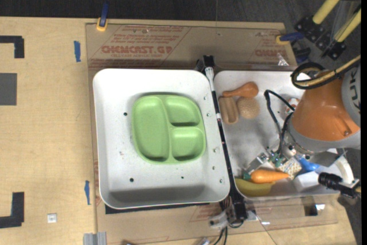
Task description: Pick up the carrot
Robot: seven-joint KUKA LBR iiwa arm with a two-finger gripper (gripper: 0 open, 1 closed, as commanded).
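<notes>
Camera view, step: approach and grasp stage, judging by the arm (pixel 321 112) bent low over the right bin (pixel 258 80).
Carrot: the carrot (pixel 269 177) lies at the bin's near edge, against a yellow banana-like piece (pixel 252 187) and just beside the gripper (pixel 281 159).
Jaws: hidden among wires under the orange wrist; released or clenched, I cannot tell; no carrot is seen between them.
Next move: likely needs the jaws set squarely over the carrot, clear of its neighbour.
Left bin: holds a green divided plate (pixel 169 127).

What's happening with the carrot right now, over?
Gripper low in right bin, jaws unclear. Carrot just below it, resting on banana. Not seen gripped.
</notes>
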